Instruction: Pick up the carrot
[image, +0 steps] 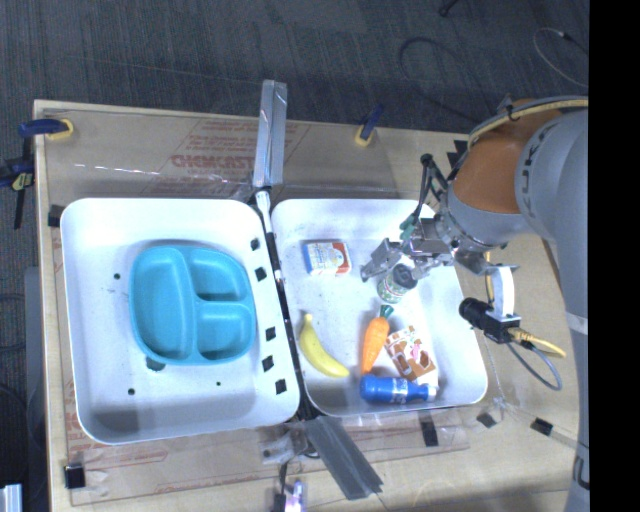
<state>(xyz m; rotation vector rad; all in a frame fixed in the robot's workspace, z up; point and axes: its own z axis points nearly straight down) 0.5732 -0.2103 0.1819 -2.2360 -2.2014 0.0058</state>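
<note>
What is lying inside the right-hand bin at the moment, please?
In the right bin: carrot, banana, blue bottle, two small cartons. The hand covers part of a green-capped item.

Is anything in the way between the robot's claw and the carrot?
Nothing visible blocks it. The gripper hangs over the right bin, and the carrot lies just below it in the picture, with its top bare. A banana, a snack packet and a blue bottle crowd its sides.
</note>
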